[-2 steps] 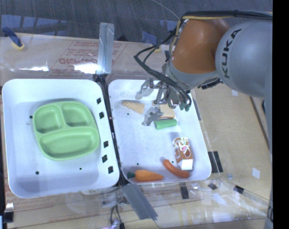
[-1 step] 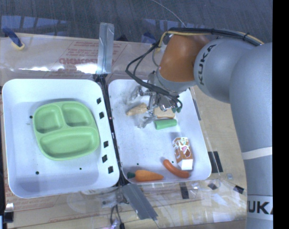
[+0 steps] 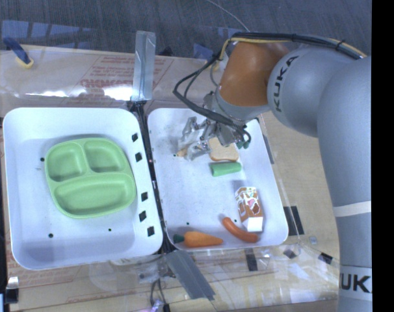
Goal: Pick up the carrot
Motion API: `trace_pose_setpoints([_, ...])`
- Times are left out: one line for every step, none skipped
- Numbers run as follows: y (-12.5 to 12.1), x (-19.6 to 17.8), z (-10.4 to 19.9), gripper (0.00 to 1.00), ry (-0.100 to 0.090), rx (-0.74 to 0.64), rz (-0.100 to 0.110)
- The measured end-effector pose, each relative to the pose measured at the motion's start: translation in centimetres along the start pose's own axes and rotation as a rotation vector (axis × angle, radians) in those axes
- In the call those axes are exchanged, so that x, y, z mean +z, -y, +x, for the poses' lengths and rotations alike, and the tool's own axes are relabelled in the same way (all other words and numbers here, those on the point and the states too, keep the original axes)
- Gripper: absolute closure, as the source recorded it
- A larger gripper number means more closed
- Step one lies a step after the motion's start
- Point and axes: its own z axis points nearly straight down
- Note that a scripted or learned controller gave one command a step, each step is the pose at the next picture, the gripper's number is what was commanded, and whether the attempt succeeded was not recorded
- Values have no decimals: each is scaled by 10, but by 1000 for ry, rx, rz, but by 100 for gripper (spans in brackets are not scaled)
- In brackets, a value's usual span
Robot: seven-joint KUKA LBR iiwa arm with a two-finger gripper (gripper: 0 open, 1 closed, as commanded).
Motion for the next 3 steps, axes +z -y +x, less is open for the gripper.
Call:
trace_pose_setpoints([-38,-89,-17,100,-3,-649,-4])
trace_pose_setpoints([-71,-87,-25,100,-1,-1141,-8])
trace_pose_setpoints([-150,-86,-20,100,-6,-1376,-15])
